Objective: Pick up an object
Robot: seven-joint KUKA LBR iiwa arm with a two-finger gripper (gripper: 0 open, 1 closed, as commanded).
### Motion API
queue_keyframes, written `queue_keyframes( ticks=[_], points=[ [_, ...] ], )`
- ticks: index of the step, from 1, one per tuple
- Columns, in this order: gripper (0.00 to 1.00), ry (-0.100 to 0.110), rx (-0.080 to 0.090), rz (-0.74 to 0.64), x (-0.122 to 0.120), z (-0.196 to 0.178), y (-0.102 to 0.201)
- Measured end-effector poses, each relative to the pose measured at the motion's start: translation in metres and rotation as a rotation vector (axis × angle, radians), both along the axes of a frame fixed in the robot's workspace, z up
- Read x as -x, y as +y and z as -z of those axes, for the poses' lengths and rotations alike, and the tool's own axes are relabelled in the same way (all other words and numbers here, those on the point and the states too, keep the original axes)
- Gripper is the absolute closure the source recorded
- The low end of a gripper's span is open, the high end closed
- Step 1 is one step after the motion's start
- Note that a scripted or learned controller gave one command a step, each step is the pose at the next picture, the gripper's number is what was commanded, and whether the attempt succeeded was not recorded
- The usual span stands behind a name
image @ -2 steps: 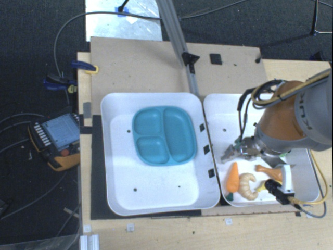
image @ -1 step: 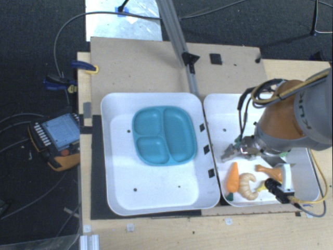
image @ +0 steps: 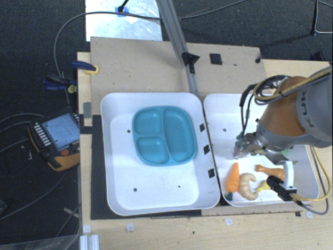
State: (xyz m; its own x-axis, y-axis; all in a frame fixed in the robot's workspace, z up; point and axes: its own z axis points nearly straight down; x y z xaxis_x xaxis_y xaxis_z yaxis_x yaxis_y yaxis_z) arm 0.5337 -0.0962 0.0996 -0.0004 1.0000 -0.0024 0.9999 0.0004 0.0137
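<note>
The gripper (image: 244, 146) hangs low in the right bin (image: 221, 113), just beyond a carrot (image: 233, 177); its fingers' state cannot be told.

Bench (image: 156, 61) — a tan board surface carrying two shallow white bins side by side. The left bin (image: 117, 191) touches the right bin (image: 218, 108) along their shared edge; behind the left bin, a small black square (image: 216, 59) lies on bare board.
</note>
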Motion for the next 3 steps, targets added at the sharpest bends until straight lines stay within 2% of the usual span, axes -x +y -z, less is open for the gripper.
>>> queue_keyframes(
  ticks=[1, 3],
  points=[
    [1.0, 0.007, -0.001, -0.004, -0.011, -0.052, -0.005],
    [1.0, 0.005, 0.0, -0.004, -0.008, -0.177, -0.015]
  ],
)
